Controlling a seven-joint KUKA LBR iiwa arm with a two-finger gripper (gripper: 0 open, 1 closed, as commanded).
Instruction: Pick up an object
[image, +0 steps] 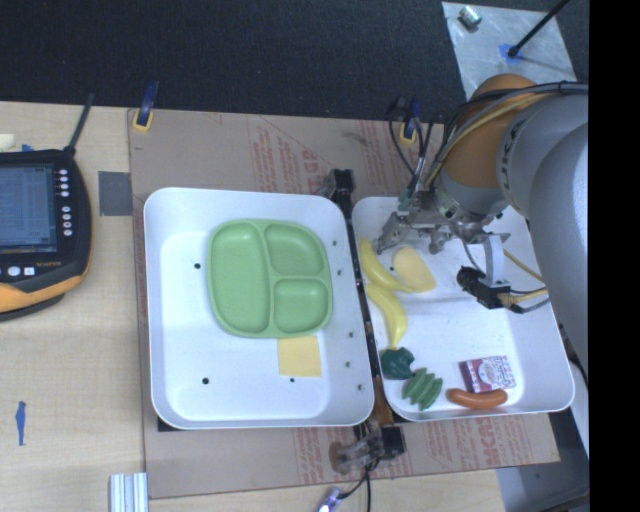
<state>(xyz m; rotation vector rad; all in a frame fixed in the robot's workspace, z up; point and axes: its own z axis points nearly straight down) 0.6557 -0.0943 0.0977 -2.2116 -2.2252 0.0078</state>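
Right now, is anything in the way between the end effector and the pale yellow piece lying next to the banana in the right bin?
Nothing visible stands between them. The end effector sits just above the pale yellow piece in the right bin. The banana lies along the piece's left side, not across the approach.

Two white bins: left bin (170, 300), right bin (545, 330). One green divided plate (268, 277); one yellow slice (300, 356); one banana (385, 295); one sausage (477, 399); one red packet (487, 374).
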